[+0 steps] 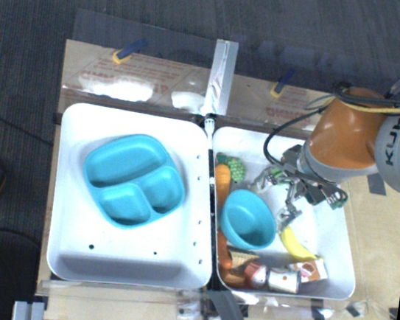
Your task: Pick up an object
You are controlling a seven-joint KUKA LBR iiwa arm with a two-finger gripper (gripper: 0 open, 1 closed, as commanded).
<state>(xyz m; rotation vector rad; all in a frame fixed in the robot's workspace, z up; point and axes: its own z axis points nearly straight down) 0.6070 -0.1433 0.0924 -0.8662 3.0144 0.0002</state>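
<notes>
My gripper (278,195) hangs over the right bin (341,236), under the orange wrist band of the arm (345,136). Its fingers (292,209) stand apart, open, and nothing sits between them. Just below and left of it is a small blue bowl (249,219). A yellow banana (296,244) lies right below the gripper. An orange carrot (221,182) and a green bumpy item (236,170) lie along the bin's left wall. Small cartons and cans (283,276) crowd the front edge.
The left bin (61,239) holds a large blue divided plate (134,179). A metal divider (219,84) rises between the bins at the back. Black cables (282,134) loop from the arm over the right bin's back edge.
</notes>
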